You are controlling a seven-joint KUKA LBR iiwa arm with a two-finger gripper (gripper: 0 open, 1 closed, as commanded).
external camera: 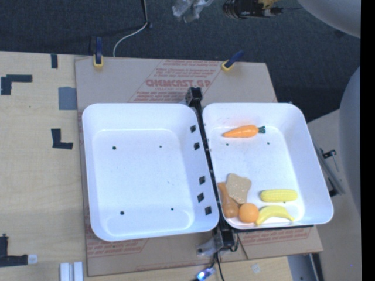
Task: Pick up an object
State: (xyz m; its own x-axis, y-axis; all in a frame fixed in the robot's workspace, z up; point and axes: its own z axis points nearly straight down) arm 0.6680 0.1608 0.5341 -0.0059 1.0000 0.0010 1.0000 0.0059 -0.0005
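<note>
While the pincer (190,4) hangs blurred and high, its state unreadable, nothing is lifted: the orange plastic carrot (241,132) lies well below it in the right-hand shallow white bin (304,157); picking remains.

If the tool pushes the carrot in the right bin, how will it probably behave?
The carrot looks rounded and tapered, so it would likely roll in a curve. It lies alone on the bin floor, so nothing would stop it. It seems smooth, perhaps slippery.
</note>
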